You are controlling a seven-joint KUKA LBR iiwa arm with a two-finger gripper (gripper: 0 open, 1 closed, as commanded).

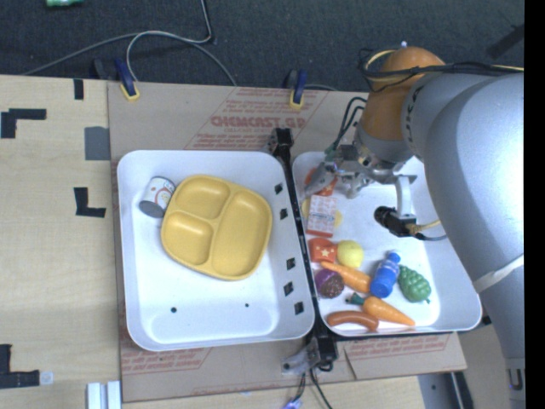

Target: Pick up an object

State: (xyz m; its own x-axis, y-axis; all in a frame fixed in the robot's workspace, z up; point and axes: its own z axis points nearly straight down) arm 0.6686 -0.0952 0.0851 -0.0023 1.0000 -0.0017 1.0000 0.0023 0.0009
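My two-finger gripper [341,170] hangs at the far end of the shallow white right bin [443,313]; its state I cannot tell; beneath lies a small red-and-white printed packet [321,211].

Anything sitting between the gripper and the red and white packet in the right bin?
Nothing visible. The gripper hangs at the right bin's upper left, directly above the red and white packet. The yellow lemon and carrots lie farther down, out of the path.
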